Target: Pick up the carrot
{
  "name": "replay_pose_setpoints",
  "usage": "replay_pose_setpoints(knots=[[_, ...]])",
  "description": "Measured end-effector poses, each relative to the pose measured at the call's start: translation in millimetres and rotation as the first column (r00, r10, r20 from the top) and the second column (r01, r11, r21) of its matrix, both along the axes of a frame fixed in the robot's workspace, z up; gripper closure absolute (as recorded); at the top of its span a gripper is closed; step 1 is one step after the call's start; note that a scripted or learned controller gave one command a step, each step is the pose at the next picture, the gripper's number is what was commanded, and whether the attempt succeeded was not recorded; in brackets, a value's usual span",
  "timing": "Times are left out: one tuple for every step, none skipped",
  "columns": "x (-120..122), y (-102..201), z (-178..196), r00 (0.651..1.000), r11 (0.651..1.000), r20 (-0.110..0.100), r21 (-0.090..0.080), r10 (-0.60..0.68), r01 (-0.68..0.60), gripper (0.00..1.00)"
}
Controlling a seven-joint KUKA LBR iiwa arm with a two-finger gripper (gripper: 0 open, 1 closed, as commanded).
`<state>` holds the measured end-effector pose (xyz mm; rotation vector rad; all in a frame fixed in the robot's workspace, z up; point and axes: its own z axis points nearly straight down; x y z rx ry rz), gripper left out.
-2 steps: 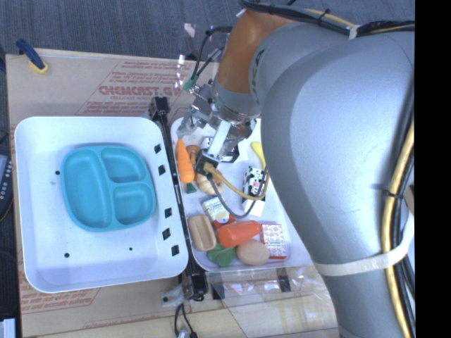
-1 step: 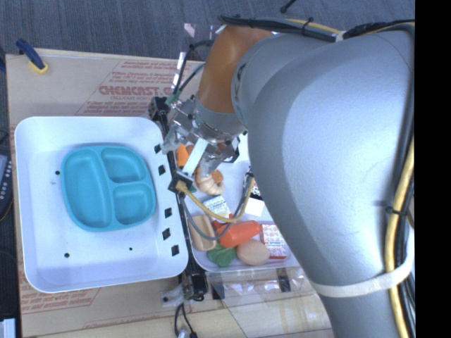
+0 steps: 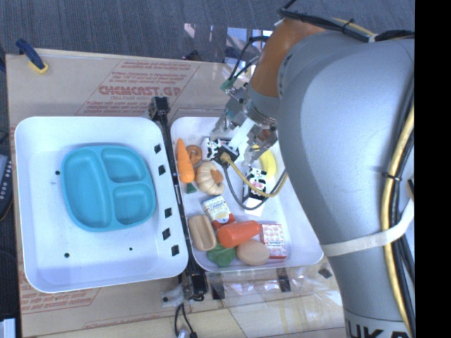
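My hand [image 3: 229,129]: above the far end of the right bin [image 3: 304,225]; I cannot tell how wide it stands.
Carrot [image 3: 184,160]: lying along that bin's left wall, near my hand.
Left bin [image 3: 32,210]: holds a blue divided tray [image 3: 109,187].

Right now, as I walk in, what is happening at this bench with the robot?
The grey arm reaches into the bin on the view's right, and its hand hangs over the far part of it, above a pile of toy foods. The carrot lies along that bin's left wall, beside the hand and not in it. The other bin holds a blue divided plate.
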<state>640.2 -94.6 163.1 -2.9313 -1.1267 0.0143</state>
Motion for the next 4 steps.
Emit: replay_pose_setpoints(knots=[[-16,63,27,0.997,0.997,0.001,0.004,-0.082,0.082,0.00],[-1,130,26,0.982,0.982,0.003,0.002,-0.191,0.191,0.00],[-34,151,-21,0.985,0.984,0.012,-0.018,-0.175,0.175,0.00],[9,172,83,0.988,0.988,0.014,0.005,-0.155,0.155,0.00]])
